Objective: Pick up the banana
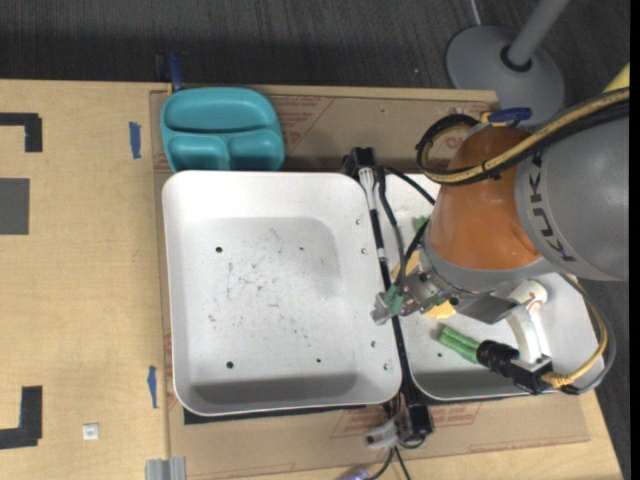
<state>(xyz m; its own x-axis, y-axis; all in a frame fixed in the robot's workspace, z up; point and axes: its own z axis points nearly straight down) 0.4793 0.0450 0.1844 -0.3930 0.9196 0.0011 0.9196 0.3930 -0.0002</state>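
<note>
Over the right bin (585,313), beside a green object (457,344), we see the arm (500,208) covering its gripper, grip unreadable, banana's direction undetermined.

- Pretty even overhead light, nothing dim on the bench.
- Left bin (270,288) is bright white, a bit washed out.
- Dark shadow along its lower edge.
- Arm (560,198) looks soft, slightly blurry up close.
</note>
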